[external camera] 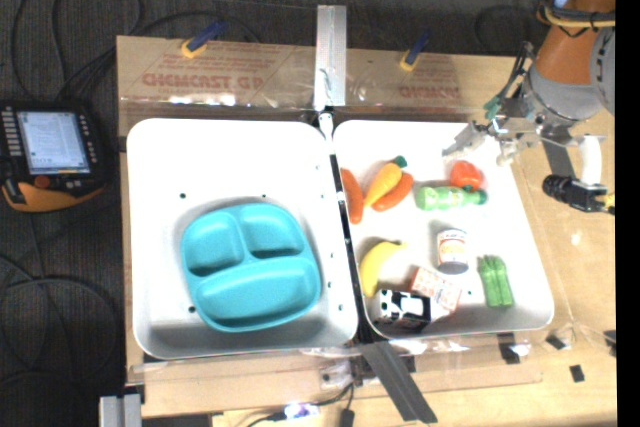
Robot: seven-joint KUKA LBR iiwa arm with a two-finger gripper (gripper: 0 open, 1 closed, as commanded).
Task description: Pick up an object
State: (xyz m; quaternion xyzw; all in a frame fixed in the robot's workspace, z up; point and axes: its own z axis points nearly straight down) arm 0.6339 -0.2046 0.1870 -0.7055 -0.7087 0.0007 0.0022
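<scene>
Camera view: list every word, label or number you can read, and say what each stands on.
"CHEMCAST GP": red print, seen mirrored, on the clear sheet behind the bins.
Handheld screen: too small to read.
Small white pot's label: blurred.
Flat card packet: red print, too small to read.

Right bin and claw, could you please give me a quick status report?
Claw above right bin's far right corner, holding nothing. Nearest: red toy, green bottle beside it. Nothing blocking.
</scene>
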